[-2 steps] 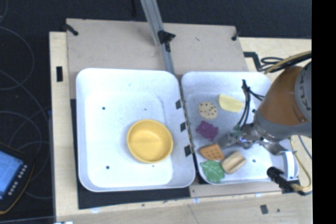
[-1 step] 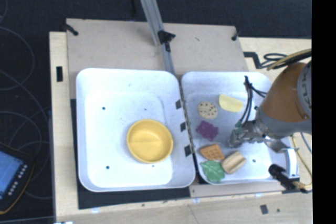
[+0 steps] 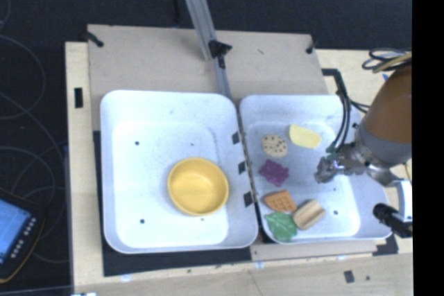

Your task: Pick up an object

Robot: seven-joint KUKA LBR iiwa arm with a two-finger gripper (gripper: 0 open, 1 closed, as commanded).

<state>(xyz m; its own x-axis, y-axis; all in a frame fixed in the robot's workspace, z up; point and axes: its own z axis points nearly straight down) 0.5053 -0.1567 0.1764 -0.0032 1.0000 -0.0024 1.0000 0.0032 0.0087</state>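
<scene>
The right bin point(image 3: 333, 107) holds several small toy foods: a round cookie point(image 3: 275, 145), a yellow wedge point(image 3: 304, 136), a purple piece point(image 3: 274, 172), an orange waffle-like piece point(image 3: 280, 202), a green leaf shape point(image 3: 280, 225) and a tan bread roll point(image 3: 309, 213). My gripper point(image 3: 327, 170) hangs over the right side of that bin, to the right of the purple piece and below the yellow wedge. Nothing shows between its tips. The arm's orange band point(image 3: 392, 107) rises at the right edge.
The left bin point(image 3: 125, 114) contains a yellow bowl point(image 3: 198, 185). A grey metal post point(image 3: 198, 0) slants up from between the bins. Cables point(image 3: 385, 59) lie at the upper right, and a tablet-like device point(image 3: 14, 229) sits on the floor at lower left.
</scene>
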